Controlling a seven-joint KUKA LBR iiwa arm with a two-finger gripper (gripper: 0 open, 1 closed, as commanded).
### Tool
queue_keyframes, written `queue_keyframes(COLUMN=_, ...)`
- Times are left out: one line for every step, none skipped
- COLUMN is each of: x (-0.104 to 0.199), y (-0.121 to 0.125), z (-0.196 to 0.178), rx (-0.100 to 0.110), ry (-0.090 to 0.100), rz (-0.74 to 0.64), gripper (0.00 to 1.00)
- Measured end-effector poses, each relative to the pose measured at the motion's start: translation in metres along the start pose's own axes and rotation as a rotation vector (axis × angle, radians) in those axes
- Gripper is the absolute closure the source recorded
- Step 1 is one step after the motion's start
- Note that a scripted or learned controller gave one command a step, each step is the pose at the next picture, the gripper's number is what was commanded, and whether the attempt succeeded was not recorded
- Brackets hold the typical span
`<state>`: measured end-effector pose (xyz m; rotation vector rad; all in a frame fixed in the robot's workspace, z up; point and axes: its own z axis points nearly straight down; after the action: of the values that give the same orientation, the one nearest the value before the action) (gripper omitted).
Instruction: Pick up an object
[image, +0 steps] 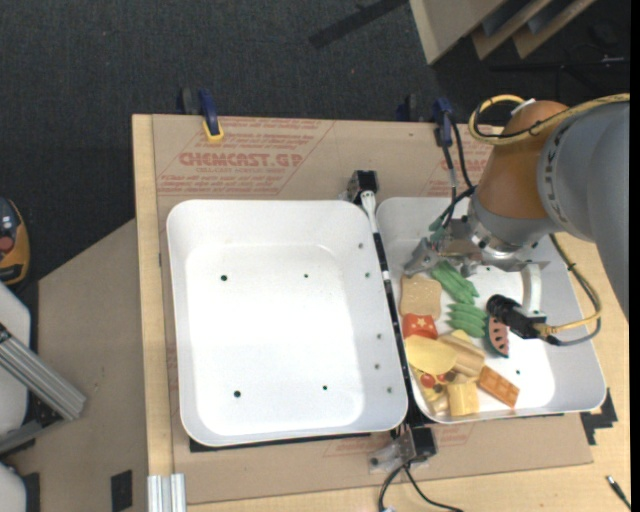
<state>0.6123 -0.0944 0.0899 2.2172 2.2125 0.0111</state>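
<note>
the objects to pick from lie heaped in the right bin (572, 392): a tan slab (421, 296), a green piece (460, 285) running down toward a second green piece (468, 320), a red block (419, 326), a yellow wedge (432, 354), an orange block (498, 386), a pale yellow cube (463, 400) and a watermelon slice (497, 334), most of them touching or overlapping. the gripper (450, 252) hangs low over the far end of this heap, just above the green piece and the tan slab, with the arm (545, 170) reaching in from the right over the bin's far corner. i cannot tell how the tool stands or whether it has hold of anything; its tip is a dark tangle against the toys, and nothing is plainly lifted clear. the left bin (190, 300) sits beside it, wall to wall. the risk here is the crowding: pieces lie so close that a closing grasp could catch two at once, or nudge the thin green piece flat against the floor and slide off it. the bin wall near the tan slab could also block one side of the tool.
</note>
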Motion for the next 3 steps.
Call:
queue_keyframes(x=-0.034, y=-0.008, z=0.001, rx=0.004, ry=0.003, rz=-0.002, gripper=0.0)
queue_keyframes(x=-0.035, y=-0.007, z=-0.01, rx=0.002, ry=0.001, rz=-0.002, gripper=1.0)
queue_keyframes(x=-0.052, y=0.004, z=0.004, rx=0.007, ry=0.0, rz=-0.002, gripper=1.0)
